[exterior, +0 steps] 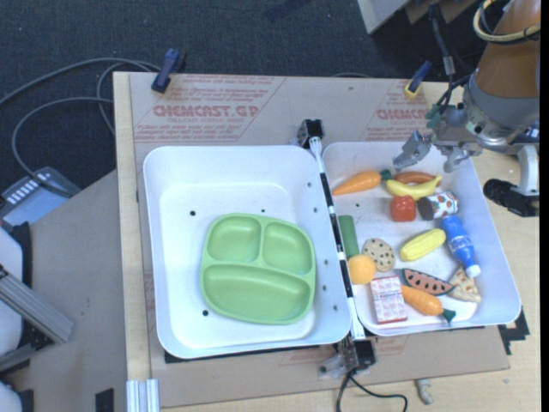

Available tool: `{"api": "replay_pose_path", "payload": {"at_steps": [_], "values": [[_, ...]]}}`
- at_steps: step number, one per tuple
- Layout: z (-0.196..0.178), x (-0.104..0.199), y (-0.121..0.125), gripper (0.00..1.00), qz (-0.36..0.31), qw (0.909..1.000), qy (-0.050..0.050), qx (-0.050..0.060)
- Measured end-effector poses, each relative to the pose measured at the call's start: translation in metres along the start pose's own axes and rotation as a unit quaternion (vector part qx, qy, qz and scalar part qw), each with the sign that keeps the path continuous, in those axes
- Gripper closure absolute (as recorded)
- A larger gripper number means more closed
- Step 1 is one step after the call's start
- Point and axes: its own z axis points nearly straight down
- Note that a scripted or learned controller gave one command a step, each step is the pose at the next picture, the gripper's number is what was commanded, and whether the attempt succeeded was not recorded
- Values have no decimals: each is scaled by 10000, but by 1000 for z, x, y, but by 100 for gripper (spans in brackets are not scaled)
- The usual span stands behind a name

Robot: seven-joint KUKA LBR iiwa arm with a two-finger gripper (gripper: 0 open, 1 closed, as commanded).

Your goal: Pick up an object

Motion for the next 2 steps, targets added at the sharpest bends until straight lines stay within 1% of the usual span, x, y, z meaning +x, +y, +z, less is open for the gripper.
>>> {"api": "replay_pose_path", "payload": {"at_steps": [1,2], "values": [[124,-16,-6,0,-2,10000,6,11],[138,-24,-12,0,3,10000,2,8]]}}
